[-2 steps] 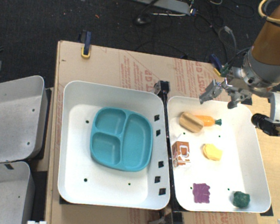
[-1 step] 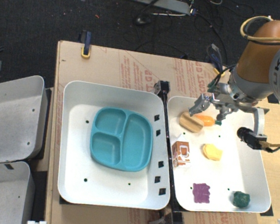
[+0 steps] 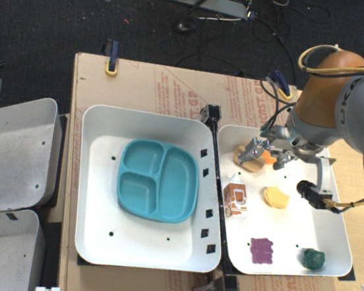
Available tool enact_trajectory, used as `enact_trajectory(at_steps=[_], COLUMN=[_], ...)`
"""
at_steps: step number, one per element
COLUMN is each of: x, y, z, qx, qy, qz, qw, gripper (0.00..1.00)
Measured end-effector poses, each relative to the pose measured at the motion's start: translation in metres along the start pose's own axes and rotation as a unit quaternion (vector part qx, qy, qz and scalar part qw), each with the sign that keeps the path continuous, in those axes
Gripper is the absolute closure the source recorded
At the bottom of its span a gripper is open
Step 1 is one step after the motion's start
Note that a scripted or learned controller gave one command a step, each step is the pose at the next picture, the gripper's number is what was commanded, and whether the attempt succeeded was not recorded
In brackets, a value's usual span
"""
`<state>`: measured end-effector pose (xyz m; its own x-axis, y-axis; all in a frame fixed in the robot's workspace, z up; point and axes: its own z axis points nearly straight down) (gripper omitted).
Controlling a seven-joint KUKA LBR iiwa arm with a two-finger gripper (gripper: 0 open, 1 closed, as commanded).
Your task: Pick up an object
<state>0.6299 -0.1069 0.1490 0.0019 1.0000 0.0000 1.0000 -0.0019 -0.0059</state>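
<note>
My gripper hangs low over the far left part of the right bin, its fingers spread and open. A small orange piece shows between the fingers; I cannot tell whether they touch it. A tan round item lies just left of it, under the left finger. Further toward the front lie a yellow lump, a brown and white box, a purple square and a dark green lump.
The left bin holds a teal divided plate. A black rail runs between the two bins. The grey arm with its orange band reaches in from the right. White panels lie off the bench to the left.
</note>
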Motion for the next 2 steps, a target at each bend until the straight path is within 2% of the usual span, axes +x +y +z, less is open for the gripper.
enact_trajectory(at_steps=[1, 2], x=[0.001, 0.001], y=[-0.001, 0.001], z=[0.054, 0.04], qx=[-0.001, -0.004], qy=[0.0, 0.0], qz=[-0.001, 0.0], qw=[1.0, 1.0], gripper=[0.0, 1.0])
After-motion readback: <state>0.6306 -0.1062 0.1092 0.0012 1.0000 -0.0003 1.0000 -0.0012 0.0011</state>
